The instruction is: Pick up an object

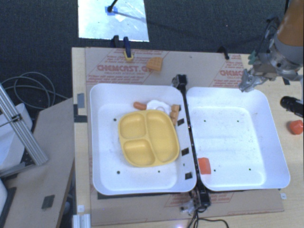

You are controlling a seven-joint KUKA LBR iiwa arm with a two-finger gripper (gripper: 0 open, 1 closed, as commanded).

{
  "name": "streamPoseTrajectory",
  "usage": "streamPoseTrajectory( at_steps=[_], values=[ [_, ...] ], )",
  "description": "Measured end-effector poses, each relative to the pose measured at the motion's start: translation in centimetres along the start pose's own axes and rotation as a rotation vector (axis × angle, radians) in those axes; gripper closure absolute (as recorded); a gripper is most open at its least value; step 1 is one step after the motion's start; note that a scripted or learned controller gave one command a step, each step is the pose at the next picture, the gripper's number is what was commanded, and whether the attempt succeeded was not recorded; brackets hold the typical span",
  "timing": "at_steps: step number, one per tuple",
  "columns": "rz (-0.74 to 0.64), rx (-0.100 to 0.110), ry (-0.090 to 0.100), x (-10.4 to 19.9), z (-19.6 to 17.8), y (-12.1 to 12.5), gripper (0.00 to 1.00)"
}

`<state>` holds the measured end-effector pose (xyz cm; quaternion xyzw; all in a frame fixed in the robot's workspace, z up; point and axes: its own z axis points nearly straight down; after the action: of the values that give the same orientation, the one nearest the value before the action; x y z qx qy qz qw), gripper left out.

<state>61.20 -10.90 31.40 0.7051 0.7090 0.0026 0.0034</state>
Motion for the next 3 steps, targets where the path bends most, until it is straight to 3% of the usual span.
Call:
streamPoseTrajectory(
  at_steps=[1,2,3],
  values=[
    [0.0,-0.014,-0.002,1.19,-23.28,-5.11,1.0],
    [-0.004,0.0,-0.001,1.19,-23.37,-4.96,1.0],
    [-0.005,0.001,-0.001,1.2,-23.32,-4.96,0.0]
  ],
)
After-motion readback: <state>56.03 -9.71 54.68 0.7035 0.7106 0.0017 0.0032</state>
